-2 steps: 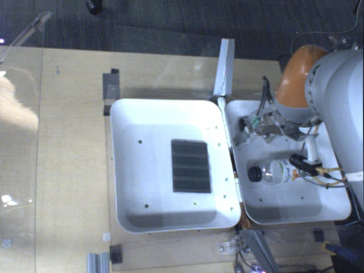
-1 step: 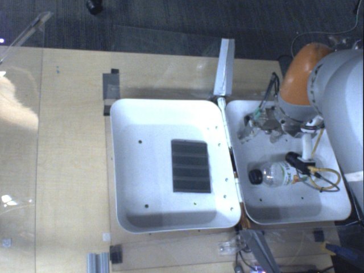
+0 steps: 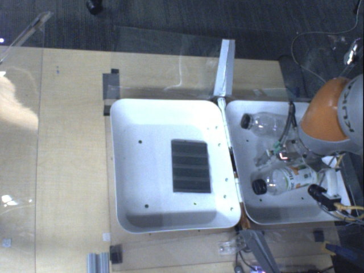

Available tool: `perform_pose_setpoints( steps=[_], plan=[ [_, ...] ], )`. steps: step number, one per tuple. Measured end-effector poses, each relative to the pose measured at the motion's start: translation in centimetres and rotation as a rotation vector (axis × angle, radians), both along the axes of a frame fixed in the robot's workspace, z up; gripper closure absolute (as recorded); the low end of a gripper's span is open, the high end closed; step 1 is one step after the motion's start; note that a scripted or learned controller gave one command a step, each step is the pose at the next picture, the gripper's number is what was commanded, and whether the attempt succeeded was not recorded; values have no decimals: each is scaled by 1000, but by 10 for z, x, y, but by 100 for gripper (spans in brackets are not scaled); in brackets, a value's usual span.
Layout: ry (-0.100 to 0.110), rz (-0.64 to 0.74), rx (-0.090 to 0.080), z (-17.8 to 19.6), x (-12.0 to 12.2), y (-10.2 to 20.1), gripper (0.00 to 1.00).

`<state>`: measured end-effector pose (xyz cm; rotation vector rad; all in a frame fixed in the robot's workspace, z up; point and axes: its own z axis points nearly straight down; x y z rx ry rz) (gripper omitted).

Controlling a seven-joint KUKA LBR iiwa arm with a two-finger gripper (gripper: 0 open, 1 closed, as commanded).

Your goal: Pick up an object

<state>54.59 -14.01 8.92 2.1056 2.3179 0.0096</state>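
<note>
Two clear plastic bottles with black caps lie in the right bin (image 3: 250, 209). One bottle (image 3: 263, 123) rests near the bin's back, its cap pointing left. The other bottle (image 3: 287, 181) lies nearer the front, cap also to the left. My gripper (image 3: 280, 152) hangs low between the two bottles, just above the front one, with the orange-banded wrist (image 3: 323, 118) behind it. A dark ribbed rectangular block (image 3: 190, 165) lies flat in the middle of the left bin (image 3: 131, 152).
The two bins meet at a raised divider edge (image 3: 230, 158). A metal bracket (image 3: 224, 67) stands behind the bins. The wooden bench (image 3: 62, 152) stretches to the left.
</note>
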Motion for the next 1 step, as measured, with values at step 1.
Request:
perform_pose_setpoints(
  steps=[1],
  plan=[
    [5, 7, 1, 15, 14, -48, 0]
  ],
)
